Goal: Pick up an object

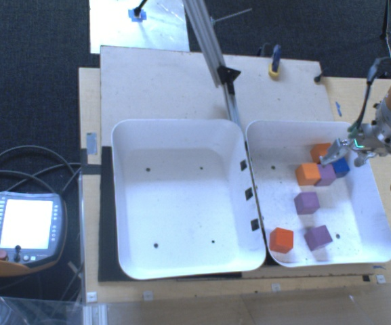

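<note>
Over the right bin [378,246] the gripper [345,152] hangs low above a cluster of cubes at the far right side. Whether it is apart or together cannot be told. Beneath it sit an orange cube [308,174], a purple cube [326,175] touching it, and a blue cube [341,167]. Nearer the front lie two purple cubes and another orange one, well apart.

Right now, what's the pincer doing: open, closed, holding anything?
Pincer: over the cluster of blocks in the right bin; open or closed cannot be told.
</note>
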Available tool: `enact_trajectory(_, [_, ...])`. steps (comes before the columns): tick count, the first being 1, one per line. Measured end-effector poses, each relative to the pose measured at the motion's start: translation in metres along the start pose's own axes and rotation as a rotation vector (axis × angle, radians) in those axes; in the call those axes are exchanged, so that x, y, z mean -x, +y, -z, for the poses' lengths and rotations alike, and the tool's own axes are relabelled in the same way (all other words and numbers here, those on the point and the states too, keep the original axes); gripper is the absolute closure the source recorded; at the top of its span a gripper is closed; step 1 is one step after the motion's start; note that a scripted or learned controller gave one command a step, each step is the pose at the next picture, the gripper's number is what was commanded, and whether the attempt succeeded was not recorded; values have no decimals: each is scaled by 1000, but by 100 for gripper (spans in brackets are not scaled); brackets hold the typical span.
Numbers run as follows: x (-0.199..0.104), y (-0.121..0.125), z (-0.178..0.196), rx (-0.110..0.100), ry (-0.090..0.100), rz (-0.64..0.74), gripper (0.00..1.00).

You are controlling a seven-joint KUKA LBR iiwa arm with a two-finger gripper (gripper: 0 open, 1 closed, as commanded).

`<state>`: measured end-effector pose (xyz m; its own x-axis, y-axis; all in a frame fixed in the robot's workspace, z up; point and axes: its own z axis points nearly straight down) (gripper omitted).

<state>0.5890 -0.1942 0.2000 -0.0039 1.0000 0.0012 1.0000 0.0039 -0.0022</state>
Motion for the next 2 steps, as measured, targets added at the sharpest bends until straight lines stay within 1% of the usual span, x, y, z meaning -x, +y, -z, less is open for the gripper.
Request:
enact_trajectory(1, [0,1,2,3,-1,1,0])
enact_trajectory(2, [1,-8,-45,-1,-1,-2,0])
